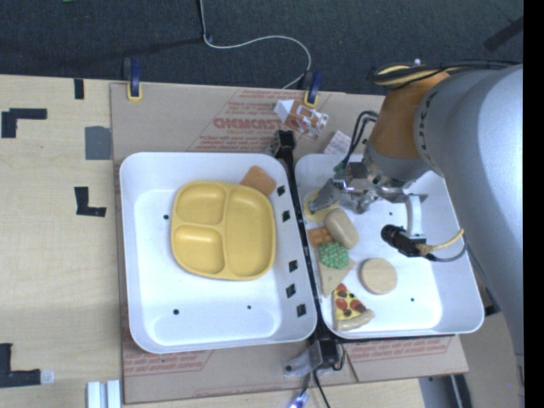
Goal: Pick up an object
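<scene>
My gripper (pixel 326 199) hangs low over the upper left part of the right bin (pixel 425 313), just above and left of a beige oval toy bread (pixel 342 226). Below the bread lie a small orange piece (pixel 319 236), a green leafy toy (pixel 333 256) and a pale yellow wedge (pixel 330 279). A round tan biscuit (pixel 378 275) sits toward the bin's middle. A toy pizza slice (pixel 350 308) rests near the front edge. I see nothing held in the gripper.
The left bin (pixel 144 304) holds a yellow divided plate (pixel 224 229) with a brown toy piece (pixel 258 179) at its upper right corner. The grey arm (pixel 476 143) covers the right bin's far right. A black divider (pixel 293 228) runs between the bins.
</scene>
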{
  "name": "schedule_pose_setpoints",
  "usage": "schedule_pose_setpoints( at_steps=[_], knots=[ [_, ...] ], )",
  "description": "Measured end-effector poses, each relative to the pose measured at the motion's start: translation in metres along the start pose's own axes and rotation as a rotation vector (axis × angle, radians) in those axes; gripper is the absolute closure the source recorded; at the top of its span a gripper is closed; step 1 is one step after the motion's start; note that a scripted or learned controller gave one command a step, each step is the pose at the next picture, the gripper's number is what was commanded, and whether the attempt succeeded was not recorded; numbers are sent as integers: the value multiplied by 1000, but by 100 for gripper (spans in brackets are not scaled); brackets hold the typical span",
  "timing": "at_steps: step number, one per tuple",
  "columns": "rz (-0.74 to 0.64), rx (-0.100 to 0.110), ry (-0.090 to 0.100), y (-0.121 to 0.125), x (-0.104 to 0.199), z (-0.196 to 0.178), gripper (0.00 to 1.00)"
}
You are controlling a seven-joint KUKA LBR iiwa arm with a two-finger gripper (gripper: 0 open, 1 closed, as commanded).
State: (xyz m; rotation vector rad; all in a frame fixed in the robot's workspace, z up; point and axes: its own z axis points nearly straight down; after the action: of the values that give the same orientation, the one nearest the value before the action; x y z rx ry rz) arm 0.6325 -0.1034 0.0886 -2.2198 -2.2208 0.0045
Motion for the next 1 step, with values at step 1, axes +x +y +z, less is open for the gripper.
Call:
schedule_pose_setpoints(
  at_steps=[1],
  knots=[
    [1,-2,0,-32,7,4,0]
  ],
)
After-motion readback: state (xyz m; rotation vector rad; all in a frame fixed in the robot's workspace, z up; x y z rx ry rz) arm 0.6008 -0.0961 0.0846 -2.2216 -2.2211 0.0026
